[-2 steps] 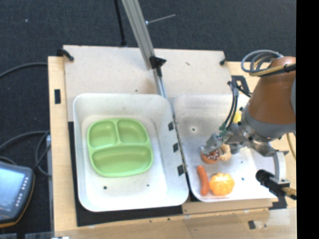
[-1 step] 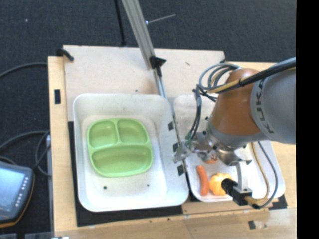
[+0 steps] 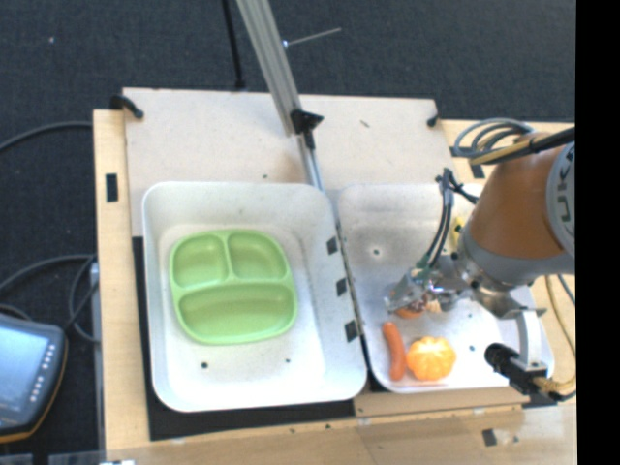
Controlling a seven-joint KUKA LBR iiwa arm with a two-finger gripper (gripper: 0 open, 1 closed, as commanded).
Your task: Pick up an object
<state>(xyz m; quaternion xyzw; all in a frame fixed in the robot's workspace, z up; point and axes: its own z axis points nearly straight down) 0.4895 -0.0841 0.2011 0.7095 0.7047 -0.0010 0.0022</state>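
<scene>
In the right bin (image 3: 387, 221) lie an orange carrot-shaped piece (image 3: 394, 350) and a round orange fruit (image 3: 430, 358), both near the front edge. My gripper (image 3: 418, 301) hangs low over the bin's middle, just behind the fruit and carrot. A small reddish-brown thing (image 3: 411, 310) shows at its tips; whether it sits between the fingers is unclear. The left bin (image 3: 310, 356) holds a green divided plate (image 3: 232, 286) lying flat.
A slanted metal pole (image 3: 276, 61) rises from the bench behind the bins. The arm's orange-banded body (image 3: 518, 216) covers the right bin's far right side. A tablet-like device (image 3: 29, 371) sits off the bench at the left.
</scene>
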